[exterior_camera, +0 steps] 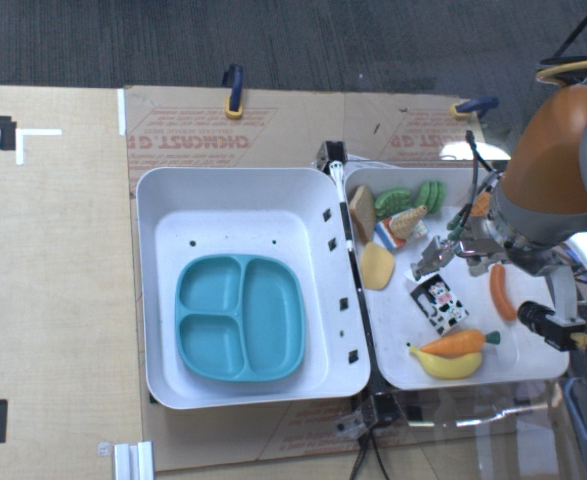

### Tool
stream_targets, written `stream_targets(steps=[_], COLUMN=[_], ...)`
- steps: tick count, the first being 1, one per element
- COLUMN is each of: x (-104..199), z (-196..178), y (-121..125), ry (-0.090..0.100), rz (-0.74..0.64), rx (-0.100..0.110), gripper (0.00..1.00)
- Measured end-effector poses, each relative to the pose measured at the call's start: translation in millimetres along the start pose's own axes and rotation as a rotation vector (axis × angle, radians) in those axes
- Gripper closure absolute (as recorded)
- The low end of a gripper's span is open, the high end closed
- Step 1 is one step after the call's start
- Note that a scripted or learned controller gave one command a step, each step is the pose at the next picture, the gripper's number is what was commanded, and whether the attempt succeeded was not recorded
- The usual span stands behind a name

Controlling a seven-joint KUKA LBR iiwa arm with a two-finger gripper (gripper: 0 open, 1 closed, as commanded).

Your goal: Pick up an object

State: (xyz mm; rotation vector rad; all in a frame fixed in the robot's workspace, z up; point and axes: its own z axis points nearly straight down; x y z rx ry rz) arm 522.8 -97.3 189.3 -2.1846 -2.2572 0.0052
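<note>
The right bin [398,320] holds several toy foods. My gripper [434,257] hangs low over its middle, just above and left of a black-and-white cow-print carton [440,303]. An orange carrot [458,343] lies on a yellow banana [449,365] near the front. A red-orange sausage [502,293] lies at the right, under the arm's wrist. At the left side are a pale yellow piece [377,266], a brown bread piece [362,208] and a corn cob [406,222]. Two green vegetables [393,201] [431,194] lie at the back.
The left bin [223,203] holds a teal divided plate [241,318]. The arm's grey and orange body [558,163] overhangs the right bin's right side. Blue clamps [233,90] [478,106] hold the cardboard behind the bins.
</note>
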Motion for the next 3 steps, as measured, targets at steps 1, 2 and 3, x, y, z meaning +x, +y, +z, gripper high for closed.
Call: stream_targets(steps=[1,2,3], x=[-8.7,-10.5,26.9], z=[97.7,87.3,-23.9], y=[0.6,2.3,-6.9], ry=[0.001,-0.001,0.000], rz=[0.009,0.014,-0.003], rx=[-0.004,-0.008,-0.002], gripper=[0.00,1.00,1.00])
